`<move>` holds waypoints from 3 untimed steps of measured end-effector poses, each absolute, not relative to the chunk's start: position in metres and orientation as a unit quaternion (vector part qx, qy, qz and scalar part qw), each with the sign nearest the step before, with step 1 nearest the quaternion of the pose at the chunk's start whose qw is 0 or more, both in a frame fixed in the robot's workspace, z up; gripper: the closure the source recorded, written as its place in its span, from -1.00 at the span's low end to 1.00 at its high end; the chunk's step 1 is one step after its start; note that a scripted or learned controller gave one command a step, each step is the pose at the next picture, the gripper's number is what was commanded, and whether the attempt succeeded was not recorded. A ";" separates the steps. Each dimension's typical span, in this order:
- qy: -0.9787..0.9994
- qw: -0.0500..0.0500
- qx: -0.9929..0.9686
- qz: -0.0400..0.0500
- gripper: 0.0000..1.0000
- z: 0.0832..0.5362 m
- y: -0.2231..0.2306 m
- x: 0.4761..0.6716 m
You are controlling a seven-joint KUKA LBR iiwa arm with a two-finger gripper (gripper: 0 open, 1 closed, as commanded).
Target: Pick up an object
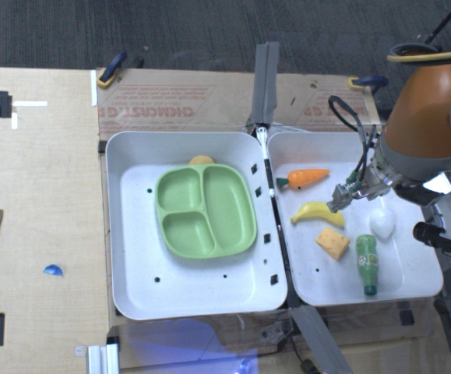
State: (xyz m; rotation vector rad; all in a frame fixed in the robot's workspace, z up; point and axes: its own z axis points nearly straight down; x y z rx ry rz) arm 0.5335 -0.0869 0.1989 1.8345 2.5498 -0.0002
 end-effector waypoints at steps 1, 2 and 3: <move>0.812 0.000 0.584 0.000 -1.00 0.199 -0.087 0.533; 0.812 0.000 0.584 0.000 -1.00 0.199 -0.087 0.533; 0.838 0.001 0.546 0.000 -1.00 0.092 -0.137 0.567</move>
